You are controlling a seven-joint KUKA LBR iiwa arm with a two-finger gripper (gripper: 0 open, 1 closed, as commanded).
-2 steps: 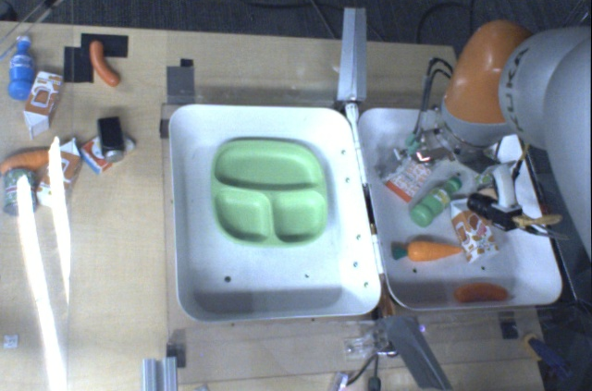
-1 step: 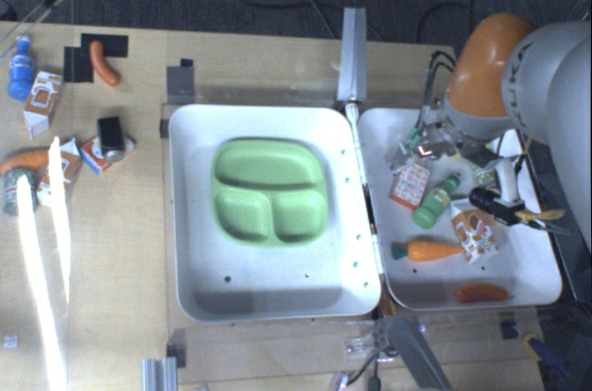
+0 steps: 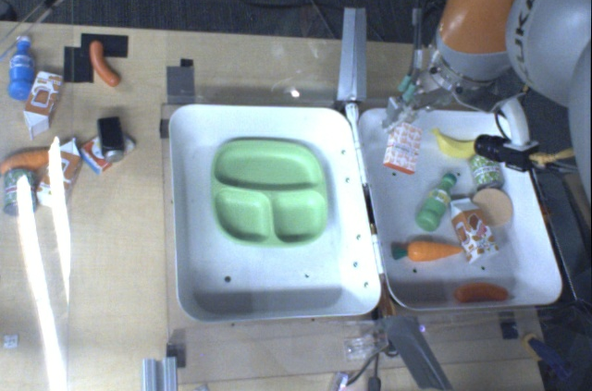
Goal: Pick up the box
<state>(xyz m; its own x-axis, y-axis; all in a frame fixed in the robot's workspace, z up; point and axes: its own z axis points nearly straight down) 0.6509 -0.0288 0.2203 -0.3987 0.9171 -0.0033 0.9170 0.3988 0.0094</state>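
pincer (image 3: 404, 105): seen at far left corner of right bin (image 3: 553, 287), opening cannot be told | box (image 3: 402, 149): placed just under it, contact cannot be told

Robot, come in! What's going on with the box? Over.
Pincer at the right bin's far left corner. Box just below it, lying flat in the bin, not seen between the fingers. Banana and green bottle close by, not touching the box.

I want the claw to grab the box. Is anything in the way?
Nothing visible is. The claw sits right above the top end of the box in the right bin. The banana and green bottle lie off to the side.
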